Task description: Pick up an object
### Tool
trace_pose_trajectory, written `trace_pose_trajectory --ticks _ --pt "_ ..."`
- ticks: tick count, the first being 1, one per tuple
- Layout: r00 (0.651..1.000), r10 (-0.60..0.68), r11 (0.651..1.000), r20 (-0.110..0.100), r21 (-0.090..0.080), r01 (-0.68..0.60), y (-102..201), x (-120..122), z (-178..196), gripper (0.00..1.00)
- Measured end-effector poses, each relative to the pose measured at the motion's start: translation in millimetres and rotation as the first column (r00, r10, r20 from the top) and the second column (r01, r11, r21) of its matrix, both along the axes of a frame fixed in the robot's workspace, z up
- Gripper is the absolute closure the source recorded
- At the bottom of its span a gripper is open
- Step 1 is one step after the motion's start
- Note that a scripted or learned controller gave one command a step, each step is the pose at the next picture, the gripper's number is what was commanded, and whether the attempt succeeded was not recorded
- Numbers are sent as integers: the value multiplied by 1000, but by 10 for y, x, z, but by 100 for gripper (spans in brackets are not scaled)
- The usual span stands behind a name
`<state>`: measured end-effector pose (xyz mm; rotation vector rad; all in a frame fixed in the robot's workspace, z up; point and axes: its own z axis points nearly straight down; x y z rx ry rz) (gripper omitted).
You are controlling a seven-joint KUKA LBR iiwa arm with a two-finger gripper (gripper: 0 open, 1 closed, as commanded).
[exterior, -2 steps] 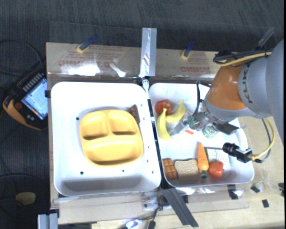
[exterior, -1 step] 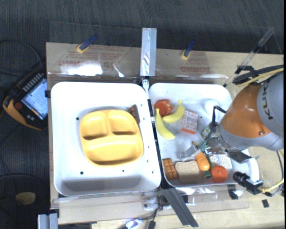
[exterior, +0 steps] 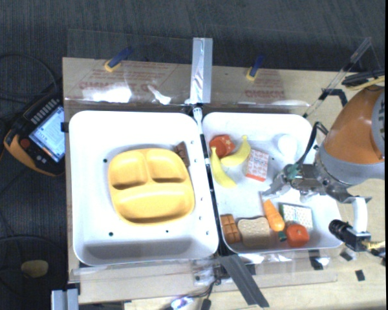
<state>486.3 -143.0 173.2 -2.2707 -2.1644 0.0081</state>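
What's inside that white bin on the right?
The right bin holds toy food: a banana, two tomatoes, a carrot, bread and a printed packet. The gripper covers whatever lies beneath it.

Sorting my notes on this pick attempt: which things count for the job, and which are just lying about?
For the job: claw; right bin holding carrot, banana, tomato, bread slice, red packet.

Lying about: yellow divided plate in the left bin; handheld controller beside the bench.

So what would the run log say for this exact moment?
stage: reaching | gripper: over right bin, above carrot | holding: nothing seen | yellow tray: left bin
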Motion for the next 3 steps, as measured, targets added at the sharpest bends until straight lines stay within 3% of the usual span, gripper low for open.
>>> trace_pose_trajectory --ticks 1,2,3 --pt "975 223 975 21 -8 -223 119 28 -812 0" --pt "975 223 975 20 -7 -223 120 34 -753 100" --pt "952 307 952 0 1 -307 843 -27 374 100"
